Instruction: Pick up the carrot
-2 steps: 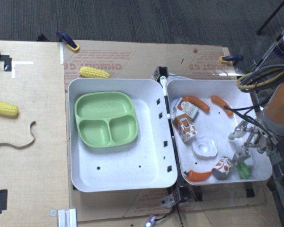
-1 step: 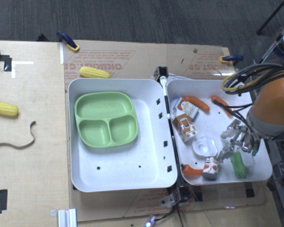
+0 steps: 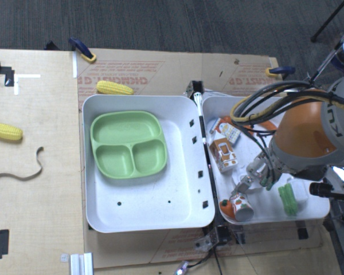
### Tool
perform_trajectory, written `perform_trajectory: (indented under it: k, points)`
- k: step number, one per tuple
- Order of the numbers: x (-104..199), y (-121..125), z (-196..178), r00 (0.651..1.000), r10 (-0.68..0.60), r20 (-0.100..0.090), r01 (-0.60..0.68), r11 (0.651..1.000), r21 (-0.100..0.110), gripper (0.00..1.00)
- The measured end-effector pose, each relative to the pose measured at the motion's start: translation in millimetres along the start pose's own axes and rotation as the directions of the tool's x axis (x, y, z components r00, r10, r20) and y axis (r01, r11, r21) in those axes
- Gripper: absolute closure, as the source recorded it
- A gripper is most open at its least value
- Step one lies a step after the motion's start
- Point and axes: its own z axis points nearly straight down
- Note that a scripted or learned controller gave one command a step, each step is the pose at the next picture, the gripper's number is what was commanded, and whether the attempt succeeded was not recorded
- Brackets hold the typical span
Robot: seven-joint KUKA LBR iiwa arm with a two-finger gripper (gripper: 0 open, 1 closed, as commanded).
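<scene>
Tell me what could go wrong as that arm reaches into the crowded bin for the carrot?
1. The gripper hangs low in the right bin, just above an orange-and-grey item by the front wall; whether that is the carrot is unclear, so it may grab the wrong thing.
2. An orange-and-white box and a green item lie close by and might get knocked.
3. The arm covers part of the bin, hiding what lies beneath.

Two white bins (image 3: 143, 211) side by side — one green divided plate (image 3: 128, 144) in the left. Two corn cobs (image 3: 114, 87) lie outside the bins — and two blue clamps (image 3: 82, 48) grip the cardboard.
</scene>
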Motion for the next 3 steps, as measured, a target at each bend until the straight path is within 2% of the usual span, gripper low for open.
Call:
perform_trajectory:
  k: [1, 2, 3]
  points:
    - [-24, 20, 1, 0.992, 0.129, -0.003, -0.129, 0.992, 0.004, 0.00]
    - [3, -18, 2, 0.770, 0.638, -0.003, -0.638, 0.770, 0.010, 0.00]
    - [-42, 22, 2, 0.532, 0.847, 0.003, -0.847, 0.531, 0.009, 0.00]
